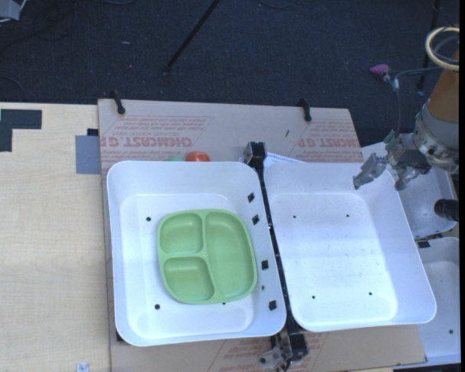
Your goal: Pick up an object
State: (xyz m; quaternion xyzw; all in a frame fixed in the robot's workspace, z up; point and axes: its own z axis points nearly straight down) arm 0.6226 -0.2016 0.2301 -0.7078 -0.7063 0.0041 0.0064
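Note:
A green three-compartment plate (208,256) lies flat in the left white bin (132,208). Behind that bin's far rim, a small red-orange object (197,157) and a bit of green beside it rest on the cardboard. My gripper (387,170) hangs at the far right corner of the right white bin (349,301), just above its rim. Its two grey fingers (367,172) are spread apart with nothing between them. The orange band of the arm (443,99) rises above it at the right edge.
A black hinge strip (267,246) runs between the two bins. Cardboard backing (217,130) lies under both. A pale wooden bench surface (39,246) extends left. White fixtures (442,208) stand right of the right bin, close to the arm.

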